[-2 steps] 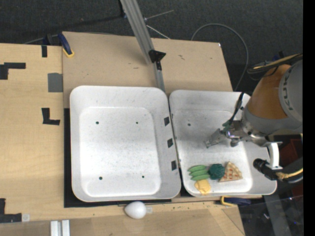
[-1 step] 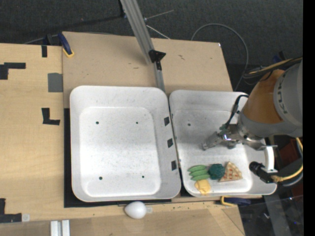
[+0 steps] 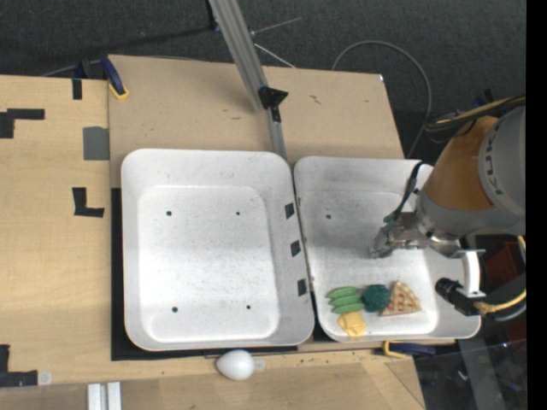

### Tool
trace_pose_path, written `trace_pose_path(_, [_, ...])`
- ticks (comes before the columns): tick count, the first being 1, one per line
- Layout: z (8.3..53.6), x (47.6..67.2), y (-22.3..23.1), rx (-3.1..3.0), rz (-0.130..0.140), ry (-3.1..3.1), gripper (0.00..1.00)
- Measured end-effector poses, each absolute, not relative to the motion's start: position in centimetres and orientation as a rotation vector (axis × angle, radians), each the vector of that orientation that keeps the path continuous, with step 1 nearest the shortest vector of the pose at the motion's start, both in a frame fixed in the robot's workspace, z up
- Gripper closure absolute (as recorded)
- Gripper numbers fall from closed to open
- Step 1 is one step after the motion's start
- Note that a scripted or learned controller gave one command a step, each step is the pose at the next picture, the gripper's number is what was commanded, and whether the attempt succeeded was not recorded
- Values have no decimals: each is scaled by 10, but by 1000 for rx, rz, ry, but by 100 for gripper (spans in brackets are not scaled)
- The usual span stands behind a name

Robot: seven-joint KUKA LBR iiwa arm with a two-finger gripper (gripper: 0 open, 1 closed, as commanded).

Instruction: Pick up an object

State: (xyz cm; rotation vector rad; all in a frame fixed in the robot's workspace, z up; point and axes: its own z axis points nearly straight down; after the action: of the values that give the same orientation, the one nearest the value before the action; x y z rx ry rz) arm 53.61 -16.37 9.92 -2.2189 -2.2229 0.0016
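Camera view, nearest edge first: a white egg-shaped thing [image 3: 236,365] lies on the desk [image 3: 197,101], just outside the left bin [image 3: 205,165]. Taking the right bin [image 3: 342,173] as landmark, the likely pick targets huddle in its near corner: green pods [image 3: 344,298], a yellow piece [image 3: 351,323], a dark green lump [image 3: 375,296] and a pizza slice [image 3: 402,300], all touching or nearly so. Farther into that bin, the jaws [image 3: 386,243] sit low over its bare floor, beyond the cluster; whether they are spread or closed I cannot tell, and nothing is visibly held. Risks, as I judge them: closing on bare floor, or nudging the crowded pieces against the bin's wall and pinching two together.
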Motion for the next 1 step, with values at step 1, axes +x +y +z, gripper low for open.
trace_pose_path(1, [144,536,-171,-2223,-2,-2223,100])
